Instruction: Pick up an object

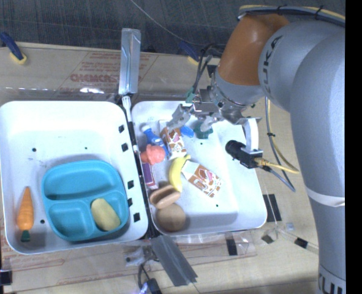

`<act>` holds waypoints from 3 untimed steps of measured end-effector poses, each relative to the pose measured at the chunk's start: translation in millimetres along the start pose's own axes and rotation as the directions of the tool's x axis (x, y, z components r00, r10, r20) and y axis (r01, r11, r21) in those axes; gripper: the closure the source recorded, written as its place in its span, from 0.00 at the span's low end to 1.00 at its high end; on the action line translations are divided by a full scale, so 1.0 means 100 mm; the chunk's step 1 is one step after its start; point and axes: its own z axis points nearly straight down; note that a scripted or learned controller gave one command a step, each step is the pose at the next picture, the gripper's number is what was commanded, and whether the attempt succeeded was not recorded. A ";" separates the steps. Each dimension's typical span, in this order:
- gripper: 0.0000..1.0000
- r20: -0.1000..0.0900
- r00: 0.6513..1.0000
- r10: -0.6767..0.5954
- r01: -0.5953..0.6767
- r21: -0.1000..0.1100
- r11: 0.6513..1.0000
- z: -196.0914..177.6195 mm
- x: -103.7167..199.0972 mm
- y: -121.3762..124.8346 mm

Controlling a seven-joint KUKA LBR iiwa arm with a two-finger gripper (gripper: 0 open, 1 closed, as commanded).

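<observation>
My gripper (192, 122) hangs open over the back of the right bin (248, 207), with nothing between its fingers. Just below its left finger (180, 116) a small orange and white carton (174, 142) stands tilted. Beside the carton lie a blue bottle (151, 133) and a pink item (154, 155). Toward the front are a banana (177, 171), a second carton (203, 180) lying flat, a bread roll (164, 195) and a brown round item (171, 217).
The left bin (21, 121) holds a blue divided tray (76, 185) with a yellow potato (105, 214) in one compartment, and a carrot (25, 210) beside the tray. The grey arm (303, 103) fills the right side. A metal divider (129, 60) stands between the bins.
</observation>
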 end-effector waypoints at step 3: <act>1.00 0.003 0.972 -0.234 0.234 -0.007 0.972 0.67 -0.07 0.44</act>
